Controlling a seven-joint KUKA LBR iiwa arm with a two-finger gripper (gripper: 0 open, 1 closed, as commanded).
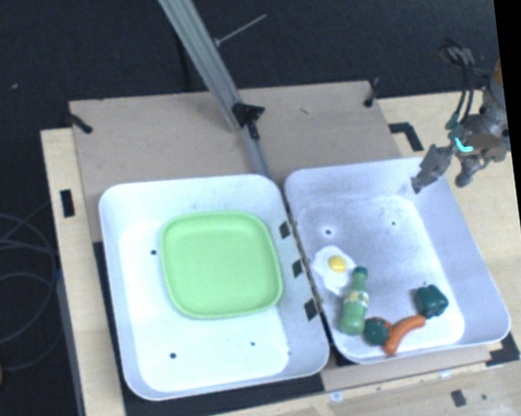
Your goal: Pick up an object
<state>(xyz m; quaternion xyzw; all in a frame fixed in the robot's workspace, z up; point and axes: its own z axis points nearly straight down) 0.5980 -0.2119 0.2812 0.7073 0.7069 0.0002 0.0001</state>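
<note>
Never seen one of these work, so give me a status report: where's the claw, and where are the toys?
Gripper open, over right bin's far right corner, holding nothing. Fried egg, green bottle, carrot, green block at near edge. Nothing in the way.

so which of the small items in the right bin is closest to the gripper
The dark green block, alone by the bin's right side, below the gripper; the egg, bottle and carrot lie further left.

No legible text or labels anywhere
</note>
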